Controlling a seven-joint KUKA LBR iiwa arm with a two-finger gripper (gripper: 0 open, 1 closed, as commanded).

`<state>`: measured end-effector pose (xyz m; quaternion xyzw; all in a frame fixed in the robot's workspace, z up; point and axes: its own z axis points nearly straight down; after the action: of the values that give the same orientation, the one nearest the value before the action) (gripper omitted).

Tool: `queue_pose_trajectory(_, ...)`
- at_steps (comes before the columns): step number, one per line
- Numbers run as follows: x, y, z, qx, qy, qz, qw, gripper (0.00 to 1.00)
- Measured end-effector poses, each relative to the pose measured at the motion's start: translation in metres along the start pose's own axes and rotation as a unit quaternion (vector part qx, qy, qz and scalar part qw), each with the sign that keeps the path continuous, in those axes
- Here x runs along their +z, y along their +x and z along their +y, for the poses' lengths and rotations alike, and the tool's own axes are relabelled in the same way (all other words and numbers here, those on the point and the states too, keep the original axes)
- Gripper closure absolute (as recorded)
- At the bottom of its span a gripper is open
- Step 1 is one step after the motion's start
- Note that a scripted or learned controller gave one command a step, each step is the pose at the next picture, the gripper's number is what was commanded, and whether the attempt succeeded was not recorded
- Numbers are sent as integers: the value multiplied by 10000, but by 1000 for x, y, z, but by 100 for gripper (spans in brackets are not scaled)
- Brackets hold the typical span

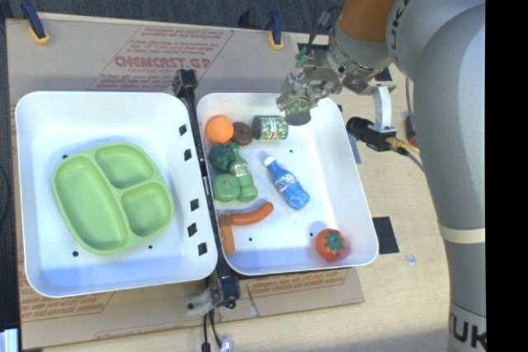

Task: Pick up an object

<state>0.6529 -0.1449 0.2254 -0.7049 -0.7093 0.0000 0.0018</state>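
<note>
Camera view: pincer [295,105] hangs over the right bin's [351,177] far rim, finger spread can't be told, nothing seen held. Green can [270,127] lies just beside it, bin-inward; brown ball [242,133] and orange [219,129] further along that far edge. Blue bottle [286,183] nearer centre, with bare floor around it. Tomato [330,244] sits well apart in the near corner. Left bin [33,177] holds a green divided tray [112,195].

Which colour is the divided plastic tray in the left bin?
Light green; the divided plastic tray shows clearly in the camera view.
</note>
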Motion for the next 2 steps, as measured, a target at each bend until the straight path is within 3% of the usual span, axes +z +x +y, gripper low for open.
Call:
queue_pose_trajectory(1,-13,39,-32,-3,-1,-9,10000,100)
queue_pose_trajectory(2,-53,82,-82,-3,-6,-8,10000,100)
